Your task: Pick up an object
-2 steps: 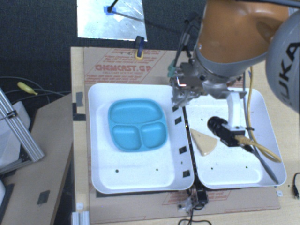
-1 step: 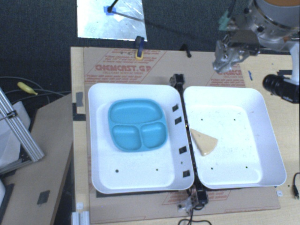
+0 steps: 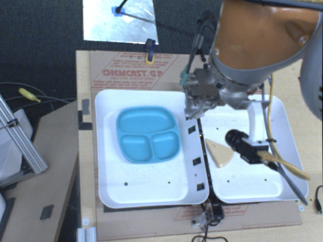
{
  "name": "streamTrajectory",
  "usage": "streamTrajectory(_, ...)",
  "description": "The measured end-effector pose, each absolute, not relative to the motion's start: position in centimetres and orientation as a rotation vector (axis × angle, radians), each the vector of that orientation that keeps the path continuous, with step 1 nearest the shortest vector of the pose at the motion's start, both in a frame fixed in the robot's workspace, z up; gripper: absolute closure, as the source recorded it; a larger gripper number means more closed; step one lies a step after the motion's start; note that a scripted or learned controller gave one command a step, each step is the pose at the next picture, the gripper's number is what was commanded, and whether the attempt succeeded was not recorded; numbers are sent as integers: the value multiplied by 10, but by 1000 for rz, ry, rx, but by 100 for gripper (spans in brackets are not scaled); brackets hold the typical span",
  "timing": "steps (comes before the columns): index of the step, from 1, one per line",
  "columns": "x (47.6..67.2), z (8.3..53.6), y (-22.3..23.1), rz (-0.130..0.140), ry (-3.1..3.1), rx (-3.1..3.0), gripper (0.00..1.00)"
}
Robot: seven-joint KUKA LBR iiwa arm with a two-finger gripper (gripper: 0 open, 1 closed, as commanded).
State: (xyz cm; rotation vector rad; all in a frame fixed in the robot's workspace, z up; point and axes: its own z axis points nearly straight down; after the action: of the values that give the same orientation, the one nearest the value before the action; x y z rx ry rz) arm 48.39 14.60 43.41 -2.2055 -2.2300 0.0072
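A blue sectioned plate (image 3: 148, 134) lies in the left bin (image 3: 108, 185). In the right bin (image 3: 252, 188) lie a tan wedge-shaped piece (image 3: 220, 152), a black-headed brush with a pale wooden handle (image 3: 252, 150) and a white upright piece (image 3: 255, 121) near the back. My gripper (image 3: 194, 111) hangs over the divide between the two bins at their far side, above and behind the tan wedge. The grey wrist and orange band loom over the right bin's back edge and hide part of it.
The bins rest on a cardboard sheet (image 3: 131, 67). A shiny metal sheet (image 3: 118, 14) lies beyond it on the dark floor. An aluminium frame (image 3: 20, 140) and a beige bench stand at the left. Cables run along the arm.
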Motion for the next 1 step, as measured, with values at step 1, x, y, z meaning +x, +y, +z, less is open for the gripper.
streamTrajectory(1,487,449,86,-5,-2219,-2228,100)
